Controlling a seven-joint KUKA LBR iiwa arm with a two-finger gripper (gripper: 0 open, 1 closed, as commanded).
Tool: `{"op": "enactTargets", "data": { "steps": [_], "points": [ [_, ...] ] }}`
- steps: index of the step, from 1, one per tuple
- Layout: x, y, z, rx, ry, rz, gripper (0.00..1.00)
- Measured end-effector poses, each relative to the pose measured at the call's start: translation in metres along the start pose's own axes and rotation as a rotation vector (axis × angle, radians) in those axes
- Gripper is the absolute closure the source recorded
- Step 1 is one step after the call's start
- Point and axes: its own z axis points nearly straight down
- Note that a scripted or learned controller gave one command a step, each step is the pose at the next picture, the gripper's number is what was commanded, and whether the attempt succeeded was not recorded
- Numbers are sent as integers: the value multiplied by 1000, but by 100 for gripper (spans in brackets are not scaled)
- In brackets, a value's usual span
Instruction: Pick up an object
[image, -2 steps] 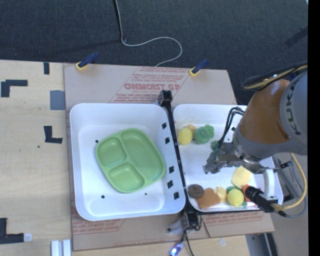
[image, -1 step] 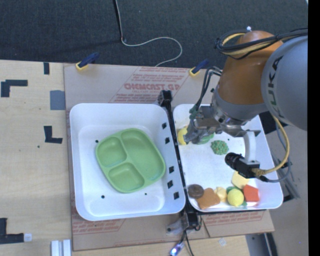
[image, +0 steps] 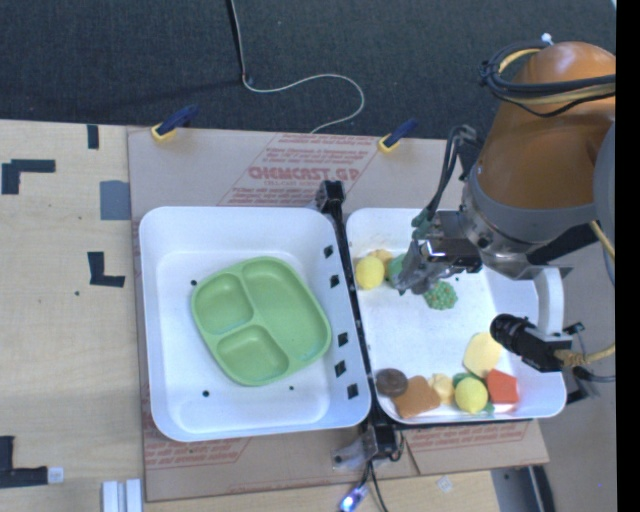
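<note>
The grey arm's two-finger gripper (image: 418, 272) hangs low over the right white bin (image: 420, 330), just beside a small green broccoli-like toy (image: 440, 295) and a round yellow lemon-like toy (image: 370, 272). I cannot tell how its fingers stand. The left white bin (image: 170, 300) holds a green three-compartment plastic plate (image: 260, 320).

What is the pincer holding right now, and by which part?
Cannot tell. The pincer hangs low in the right bin, close by the green broccoli, but no hold is visible.
</note>
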Motion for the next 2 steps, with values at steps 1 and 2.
{"op": "enactTargets", "data": {
  "steps": [1,2],
  "points": [
    [53,2,-28,2,0,-5,100],
    [89,2,-74,0,1,-3,100]
  ]
}}
